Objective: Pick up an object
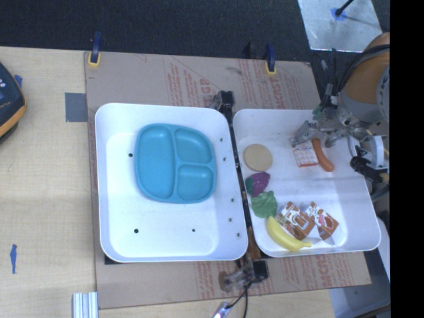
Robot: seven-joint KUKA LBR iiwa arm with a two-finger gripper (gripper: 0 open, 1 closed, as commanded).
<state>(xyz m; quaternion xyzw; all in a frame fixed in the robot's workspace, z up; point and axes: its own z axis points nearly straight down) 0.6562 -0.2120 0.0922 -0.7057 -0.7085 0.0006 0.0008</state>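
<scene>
My pincer (319,132) hangs spread right over the hot dog (323,156) in the right bin (371,211); looks light, smooth, probably slippery, so I'd pinch mid-length.

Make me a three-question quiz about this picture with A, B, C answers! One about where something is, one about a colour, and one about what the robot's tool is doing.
1. Where is the banana?
A. In the right bin
B. In the left bin
C. On the divided plate

2. What colour is the divided plate?
A. Red
B. Blue
C. Yellow

3. What is the tool doing?
A. Resting on the plate
B. Lifting the banana high
C. Hanging low over the hot dog

Answers:
1. A: the banana lies near the front edge of the right bin, beside the green toy.
2. B: the plate in the left bin is light blue.
3. C: the tool sits just above the hot dog at the far end of the right bin.
</scene>
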